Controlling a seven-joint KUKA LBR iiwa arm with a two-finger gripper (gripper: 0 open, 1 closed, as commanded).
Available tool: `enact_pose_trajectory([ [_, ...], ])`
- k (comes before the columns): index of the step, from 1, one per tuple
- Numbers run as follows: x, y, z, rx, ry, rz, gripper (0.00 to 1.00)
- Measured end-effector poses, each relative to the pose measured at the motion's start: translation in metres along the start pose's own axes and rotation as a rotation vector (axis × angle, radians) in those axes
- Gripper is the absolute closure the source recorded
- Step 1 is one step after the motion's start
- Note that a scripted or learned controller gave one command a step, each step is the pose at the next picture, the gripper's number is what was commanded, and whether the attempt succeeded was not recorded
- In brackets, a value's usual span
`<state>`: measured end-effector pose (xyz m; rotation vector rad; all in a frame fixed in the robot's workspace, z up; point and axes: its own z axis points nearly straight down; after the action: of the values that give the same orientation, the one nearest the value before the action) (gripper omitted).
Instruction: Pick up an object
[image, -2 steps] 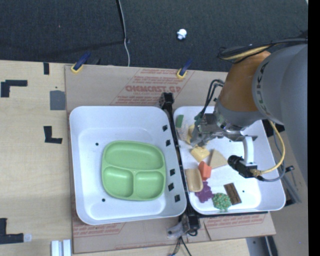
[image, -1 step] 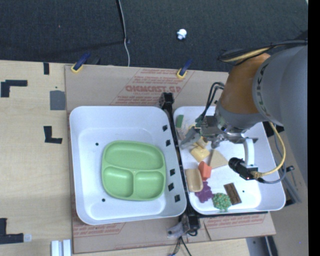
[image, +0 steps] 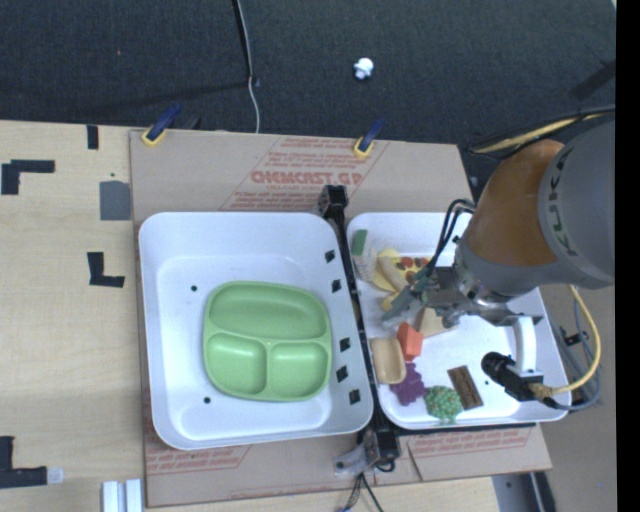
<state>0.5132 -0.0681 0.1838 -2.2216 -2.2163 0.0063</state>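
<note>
The right bin (image: 520, 418) holds several small toy foods: an orange carrot piece (image: 409, 340), a tan bread piece (image: 387, 359), purple grapes (image: 408, 386), green broccoli (image: 443, 402), a brown chocolate bar (image: 464, 386), a pizza slice (image: 398, 267) and a small green piece (image: 359, 240). My gripper (image: 418, 296) hangs low over the middle of this bin, just above the carrot piece and beside the pizza slice. The big grey and orange arm covers the bin's right half. The left bin (image: 160, 250) carries a green divided plate (image: 267, 340).
Both bins rest on a cardboard sheet (image: 290, 175) clamped at the back. A black divider clip strip (image: 345, 300) runs between the bins. A yellow cable (image: 585, 350) and a black fitting (image: 500, 368) hang at the arm's lower right.
</note>
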Motion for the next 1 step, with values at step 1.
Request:
enact_pose_trajectory([
  [1, -0.0374, -0.0275, 0.0988, -0.011, 0.001, 0.007, 0.00],
])
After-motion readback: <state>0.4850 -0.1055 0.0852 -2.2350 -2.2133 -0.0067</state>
